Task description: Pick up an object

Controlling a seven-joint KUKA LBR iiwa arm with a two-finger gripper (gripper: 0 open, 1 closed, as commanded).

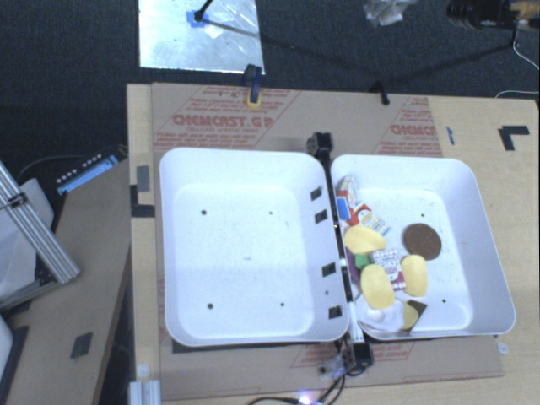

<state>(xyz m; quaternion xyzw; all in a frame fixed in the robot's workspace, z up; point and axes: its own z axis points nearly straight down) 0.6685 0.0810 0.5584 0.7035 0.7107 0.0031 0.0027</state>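
Observation:
My gripper hangs at the top of the camera view, high above the far edge of the right bin, blurred and pale. In the right bin's left part lies a heap of objects: a yellow piece, a second yellow piece, a third yellow piece, a brown disc, a red and white packet and a small wrapped item. The gripper is far from all of them.
The left bin sits beside the right one, joined by a black-clipped divider. A silver sheet lies on the dark floor at the back. An aluminium frame stands at the left. A black device is at the top right.

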